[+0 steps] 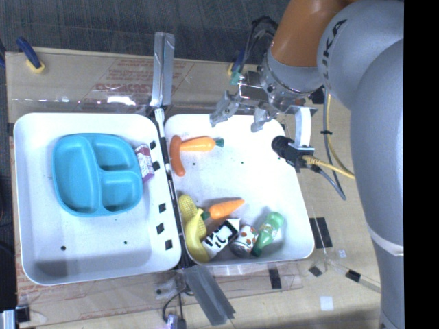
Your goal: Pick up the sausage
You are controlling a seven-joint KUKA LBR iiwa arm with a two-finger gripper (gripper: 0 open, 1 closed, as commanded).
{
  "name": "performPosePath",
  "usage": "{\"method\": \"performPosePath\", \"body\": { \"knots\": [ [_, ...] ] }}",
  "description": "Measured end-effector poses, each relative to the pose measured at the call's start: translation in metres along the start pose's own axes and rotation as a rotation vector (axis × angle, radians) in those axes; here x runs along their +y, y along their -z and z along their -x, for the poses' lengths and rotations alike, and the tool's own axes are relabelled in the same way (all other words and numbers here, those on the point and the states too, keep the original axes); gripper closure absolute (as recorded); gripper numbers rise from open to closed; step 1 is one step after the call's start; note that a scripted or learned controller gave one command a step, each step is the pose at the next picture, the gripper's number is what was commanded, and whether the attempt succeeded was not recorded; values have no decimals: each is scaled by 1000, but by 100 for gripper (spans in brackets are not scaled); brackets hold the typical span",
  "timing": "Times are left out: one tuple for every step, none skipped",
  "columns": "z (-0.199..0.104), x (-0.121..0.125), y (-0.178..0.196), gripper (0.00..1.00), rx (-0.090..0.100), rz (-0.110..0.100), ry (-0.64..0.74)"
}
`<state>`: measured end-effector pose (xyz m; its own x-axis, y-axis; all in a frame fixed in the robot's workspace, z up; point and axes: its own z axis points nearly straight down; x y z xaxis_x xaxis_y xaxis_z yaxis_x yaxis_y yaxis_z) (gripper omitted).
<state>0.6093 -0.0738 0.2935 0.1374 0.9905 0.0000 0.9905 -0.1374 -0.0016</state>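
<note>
The sausage (176, 155) is a short reddish-orange link lying upright along the left wall of the right bin (288, 184). An orange carrot with a green tip (199, 143) touches its top end and points right. My gripper (237, 120) hangs over the far edge of the right bin, up and to the right of the sausage and apart from it. Its two grey fingers (219, 112) are spread open with nothing between them.
The front of the right bin holds a second carrot (225, 208), a banana (191, 232), a black-and-white box (221, 237), a small can (244, 240) and a green bottle (269, 230). The left bin (41, 252) carries a blue divided tray (99, 173) and a small purple packet (145, 162).
</note>
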Motion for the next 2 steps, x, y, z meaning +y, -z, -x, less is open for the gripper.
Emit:
{"method": "performPosePath", "body": {
  "knots": [
    [-68, -5, -103, 0, 0, -4, -73],
    [-104, -50, -103, 0, -1, -4, -83]
  ]
}}
